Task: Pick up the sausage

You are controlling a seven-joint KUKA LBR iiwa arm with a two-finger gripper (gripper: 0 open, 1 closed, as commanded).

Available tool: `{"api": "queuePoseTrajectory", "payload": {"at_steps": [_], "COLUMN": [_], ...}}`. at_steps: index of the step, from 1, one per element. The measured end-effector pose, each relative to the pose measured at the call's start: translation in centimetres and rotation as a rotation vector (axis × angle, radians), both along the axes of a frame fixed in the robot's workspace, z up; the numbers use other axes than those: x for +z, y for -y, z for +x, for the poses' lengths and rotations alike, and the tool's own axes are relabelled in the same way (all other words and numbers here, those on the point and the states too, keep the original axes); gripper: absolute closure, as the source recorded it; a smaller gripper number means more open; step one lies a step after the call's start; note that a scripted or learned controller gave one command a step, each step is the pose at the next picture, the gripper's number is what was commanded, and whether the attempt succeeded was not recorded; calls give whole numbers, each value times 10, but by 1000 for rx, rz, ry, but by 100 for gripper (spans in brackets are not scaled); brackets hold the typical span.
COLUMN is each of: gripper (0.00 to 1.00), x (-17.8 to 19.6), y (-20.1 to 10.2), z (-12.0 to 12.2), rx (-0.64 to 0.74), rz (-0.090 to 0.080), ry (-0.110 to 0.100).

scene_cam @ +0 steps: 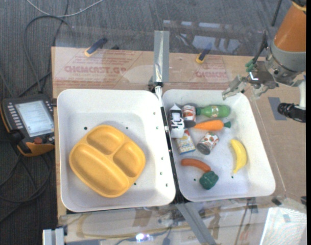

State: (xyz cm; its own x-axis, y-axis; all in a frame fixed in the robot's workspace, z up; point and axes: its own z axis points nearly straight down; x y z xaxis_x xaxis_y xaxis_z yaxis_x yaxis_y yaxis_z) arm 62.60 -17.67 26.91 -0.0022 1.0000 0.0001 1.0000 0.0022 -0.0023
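One item concerns me: the sausage (pixel 195 164), lying untouched in the right bin (pixel 257 185). My pincer (pixel 242 87) hangs released above the far rim; I judge the approach pending, requiring descent over the sausage.

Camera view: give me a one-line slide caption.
End effector above the right bin's far corner; sausage lies near the front beside a green pepper.

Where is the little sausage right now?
The sausage lies in the right bin, toward its front, just above the green pepper and below the small can, left of the banana.
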Motion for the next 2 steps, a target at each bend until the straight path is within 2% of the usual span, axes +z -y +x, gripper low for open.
{"api": "queuePoseTrajectory", "payload": {"at_steps": [1,2], "gripper": [0,0], "x": [-92,-175], "y": [-45,-69], "z": [-83,-114], "rx": [75,328], "rz": [1,2], "ry": [-2,2]}}
